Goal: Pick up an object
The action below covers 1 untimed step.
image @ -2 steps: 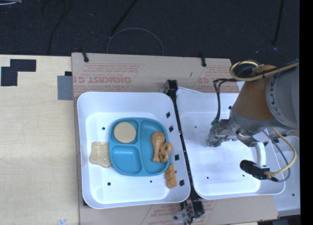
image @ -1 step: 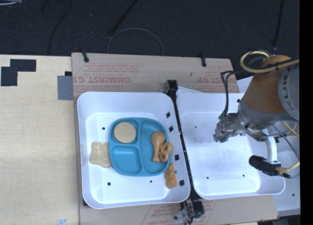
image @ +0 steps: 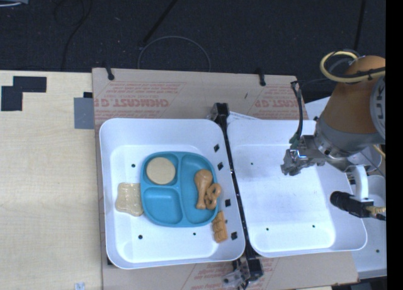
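Note:
A blue sectioned plate (image: 165,207) lies in the left bin (image: 119,137). On it rest a round tan cookie (image: 160,170) and a tan drumstick with a pretzel (image: 205,189). A pale bread slice (image: 129,199) lies against the plate's left edge. A small brown pastry (image: 219,227) sits by the plate's lower right corner. My gripper (image: 293,162) hangs over the right bin (image: 283,219), near its upper right part, far from all these objects. No object shows between its fingers.
A black divider (image: 230,188) runs between the two bins. The arm's grey and orange body (image: 352,106) fills the right side above the right bin. Cardboard (image: 164,93) lies beneath the bins, and a pale wooden bench top (image: 44,188) extends to the left.

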Available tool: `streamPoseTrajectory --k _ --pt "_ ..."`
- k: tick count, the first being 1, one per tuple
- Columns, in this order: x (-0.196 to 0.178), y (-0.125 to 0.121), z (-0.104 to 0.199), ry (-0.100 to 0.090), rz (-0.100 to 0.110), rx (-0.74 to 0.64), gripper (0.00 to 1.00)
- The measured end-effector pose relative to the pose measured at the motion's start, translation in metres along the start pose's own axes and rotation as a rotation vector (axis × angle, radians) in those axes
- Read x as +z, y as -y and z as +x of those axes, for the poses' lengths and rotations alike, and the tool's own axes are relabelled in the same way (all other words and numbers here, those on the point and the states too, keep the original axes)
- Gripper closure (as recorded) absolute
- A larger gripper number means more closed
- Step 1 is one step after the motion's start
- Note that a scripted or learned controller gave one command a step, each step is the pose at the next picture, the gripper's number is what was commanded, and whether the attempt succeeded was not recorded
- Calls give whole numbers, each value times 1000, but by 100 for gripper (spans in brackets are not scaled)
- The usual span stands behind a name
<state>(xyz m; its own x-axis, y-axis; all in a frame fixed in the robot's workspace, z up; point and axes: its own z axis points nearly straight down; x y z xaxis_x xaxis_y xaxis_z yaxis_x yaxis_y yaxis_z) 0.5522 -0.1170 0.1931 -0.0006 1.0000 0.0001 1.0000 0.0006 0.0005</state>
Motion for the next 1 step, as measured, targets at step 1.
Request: streamPoseTrajectory --k 1 --pt "-33 0 -1 0 0 0 100"
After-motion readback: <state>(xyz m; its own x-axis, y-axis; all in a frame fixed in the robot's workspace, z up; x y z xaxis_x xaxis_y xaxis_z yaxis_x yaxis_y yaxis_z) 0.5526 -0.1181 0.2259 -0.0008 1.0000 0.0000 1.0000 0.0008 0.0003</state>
